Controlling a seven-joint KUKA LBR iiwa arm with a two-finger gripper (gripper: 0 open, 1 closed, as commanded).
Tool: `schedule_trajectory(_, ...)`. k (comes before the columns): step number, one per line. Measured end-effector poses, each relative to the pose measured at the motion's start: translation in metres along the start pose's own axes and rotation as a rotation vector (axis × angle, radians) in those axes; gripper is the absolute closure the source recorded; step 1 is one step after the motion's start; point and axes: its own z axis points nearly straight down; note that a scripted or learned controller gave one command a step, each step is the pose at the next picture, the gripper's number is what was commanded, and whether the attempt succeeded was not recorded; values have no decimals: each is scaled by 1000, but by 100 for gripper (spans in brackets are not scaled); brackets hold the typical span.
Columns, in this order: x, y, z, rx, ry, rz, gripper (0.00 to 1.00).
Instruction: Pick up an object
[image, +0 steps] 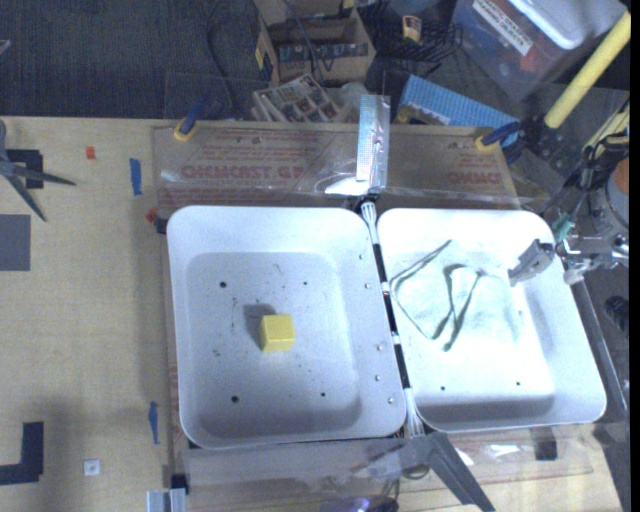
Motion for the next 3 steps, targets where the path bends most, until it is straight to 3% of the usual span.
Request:
schedule_trajectory(1,-41,10,-8,-4,-3,171,0)
schedule_trajectory(2,-41,10,-8,-4,-3,170,0)
schedule_trajectory(3,-36,23,-33,-2,-2,784,0)
